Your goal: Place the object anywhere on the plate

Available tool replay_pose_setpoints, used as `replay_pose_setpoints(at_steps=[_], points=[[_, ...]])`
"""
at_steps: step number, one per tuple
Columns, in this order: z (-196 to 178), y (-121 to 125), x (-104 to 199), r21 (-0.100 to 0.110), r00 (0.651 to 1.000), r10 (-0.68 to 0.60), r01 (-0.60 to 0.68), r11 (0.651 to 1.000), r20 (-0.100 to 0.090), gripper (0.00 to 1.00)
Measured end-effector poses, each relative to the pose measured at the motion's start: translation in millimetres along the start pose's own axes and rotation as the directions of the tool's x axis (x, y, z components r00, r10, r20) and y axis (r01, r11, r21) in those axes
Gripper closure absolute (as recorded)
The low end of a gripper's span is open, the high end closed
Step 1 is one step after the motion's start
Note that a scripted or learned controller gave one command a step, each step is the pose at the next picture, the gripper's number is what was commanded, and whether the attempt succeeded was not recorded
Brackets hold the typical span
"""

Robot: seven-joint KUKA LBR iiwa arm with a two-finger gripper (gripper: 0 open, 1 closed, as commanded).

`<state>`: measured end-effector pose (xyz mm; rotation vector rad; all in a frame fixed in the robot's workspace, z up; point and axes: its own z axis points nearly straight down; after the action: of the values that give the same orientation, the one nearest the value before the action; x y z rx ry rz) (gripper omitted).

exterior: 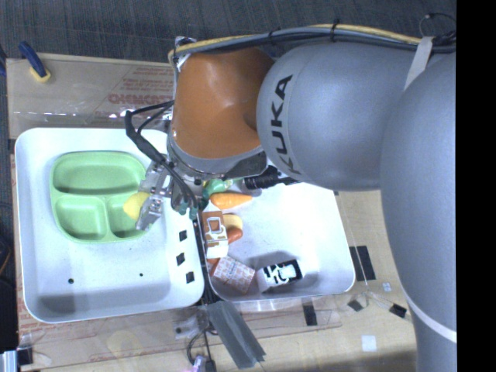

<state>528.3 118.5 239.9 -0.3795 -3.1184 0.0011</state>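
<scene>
A green plate (85, 178) with several compartments lies in the left white bin (46, 285). My gripper (149, 198) hangs over the plate's right rim, below the arm's orange band. A small yellow object (136, 205) sits between its two metal fingers (154, 181), just above the plate's lower right compartment. The gripper is shut on it. The wrist hides part of the plate's right edge.
The right bin (329, 239) holds an orange carrot-like piece (231, 200), a small boxed item (215, 235), a tan patterned packet (232, 274) and a black and white item (280, 273). The big grey arm covers that bin's upper part. A blue clip (32, 60) lies at the bench's far left corner.
</scene>
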Motion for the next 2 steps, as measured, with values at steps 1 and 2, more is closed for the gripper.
replay_pose_setpoints(at_steps=[1,2], points=[[10.2,-17.1,3.0,0.001,1.0,0.02,-0.02,1.0,-0.001,1.0],[10.1,-17.3,2.9,0.001,1.0,0.021,-0.021,1.0,-0.001,0.0]])
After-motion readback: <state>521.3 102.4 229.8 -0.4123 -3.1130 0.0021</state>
